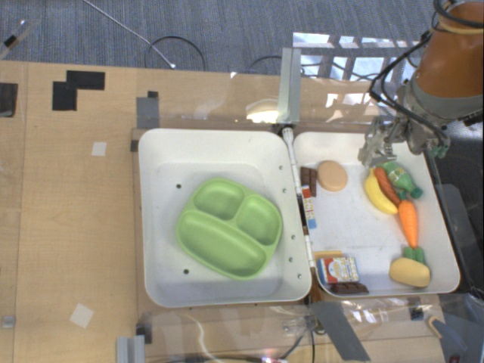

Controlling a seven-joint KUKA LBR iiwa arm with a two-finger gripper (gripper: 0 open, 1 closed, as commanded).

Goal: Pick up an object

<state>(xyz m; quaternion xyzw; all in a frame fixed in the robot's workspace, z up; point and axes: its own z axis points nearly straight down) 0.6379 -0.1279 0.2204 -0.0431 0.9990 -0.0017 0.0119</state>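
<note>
Overhead slanted view of a wooden bench w/ two shallow white bins side by side.

Nearest the camera, at the front of the right bin point(452, 274): a small printed carton point(338, 266) w/ a dark bar-shaped item point(347, 286) just in front of it, and a yellow lemon-like toy point(410, 271) in the front right corner. Just behind the lemon toy, an orange toy carrot point(408, 221) lies lengthwise.

The left bin point(162, 278) holds a green divided plate point(230, 227), 3 compartments, sitting roughly mid-bin, tilted diagonally.

Further back in the right bin: a yellow banana point(380, 193) beside a green and orange veg-like toy point(398, 181), touching or nearly so. A round tan bun-like piece point(332, 175) lies to their left, apart from them. A thin dark brown and red bar point(307, 195) runs along the divider btwn bins.

At the far right, the arm's orange band point(454, 51) and grey wrist reach in. The gripper point(376, 151) hangs over the back of the right bin, just above the banana/veg cluster. Fingers look metallic, pointing down; can't tell how wide they're spread, and nothing is visibly caught btwn them.

Beyond the bins: a clear panel w/ metal post point(290, 85), black cable point(175, 50) on grey carpet.
</note>
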